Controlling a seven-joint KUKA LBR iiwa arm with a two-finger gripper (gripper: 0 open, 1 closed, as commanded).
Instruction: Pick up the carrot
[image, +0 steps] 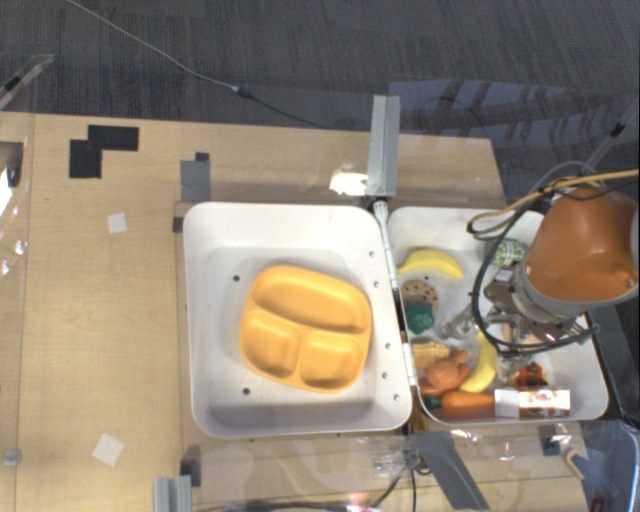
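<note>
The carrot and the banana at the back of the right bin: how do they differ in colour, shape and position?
The carrot is orange; the banana is yellow. The carrot is nearly straight, the banana curved. The carrot lies at the front edge of the right bin, beside a white box; the banana lies near the back. Both lie flat in the same bin, apart from each other.

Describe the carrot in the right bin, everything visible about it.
The carrot is a smooth, orange, toy-like piece, apparently plastic, lying flat and roughly left to right along the near wall of the right bin. Its right end meets a white box with red print. An orange-brown rounded item sits just behind it, and a banana lies close by. The gripper hangs above and behind it, not touching.
</note>
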